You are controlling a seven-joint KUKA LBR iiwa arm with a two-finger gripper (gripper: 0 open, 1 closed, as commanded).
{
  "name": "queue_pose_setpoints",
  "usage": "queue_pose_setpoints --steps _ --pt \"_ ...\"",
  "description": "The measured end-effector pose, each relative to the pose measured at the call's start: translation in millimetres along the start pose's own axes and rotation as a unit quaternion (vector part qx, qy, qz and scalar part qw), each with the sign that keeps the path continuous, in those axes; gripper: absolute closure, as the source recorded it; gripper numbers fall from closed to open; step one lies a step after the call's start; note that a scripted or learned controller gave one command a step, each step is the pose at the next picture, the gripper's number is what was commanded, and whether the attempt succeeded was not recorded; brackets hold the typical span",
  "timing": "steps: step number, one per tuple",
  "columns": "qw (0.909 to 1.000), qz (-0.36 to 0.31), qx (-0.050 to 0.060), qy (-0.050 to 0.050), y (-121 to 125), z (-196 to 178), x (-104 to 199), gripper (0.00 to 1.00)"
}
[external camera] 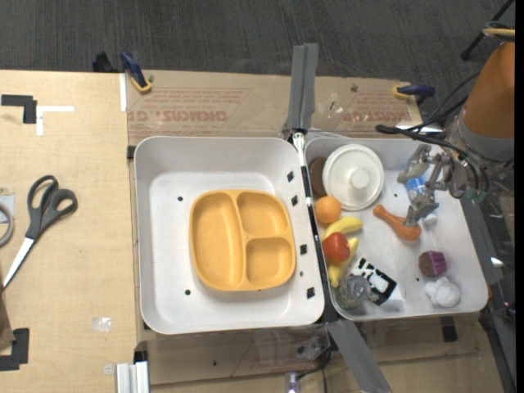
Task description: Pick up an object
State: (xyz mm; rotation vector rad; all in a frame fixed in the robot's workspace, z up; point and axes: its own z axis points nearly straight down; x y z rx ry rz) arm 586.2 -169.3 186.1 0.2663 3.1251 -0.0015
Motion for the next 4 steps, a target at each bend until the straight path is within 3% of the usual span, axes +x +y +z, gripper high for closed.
queue_pose_setpoints --steps 1,2,3,4 --pt "0.9998 0.021 0.000 0.001 41 93 17 0.00" --pt "0.9996 0.027 0.000 -0.001 -32 10 -18 0.00" --pt "0.9999 0.011 0.000 0.000 -22 93 -52 0.00" --pt "0.9999 0.011 0.000 -0.005 -22 81 -54 1.00"
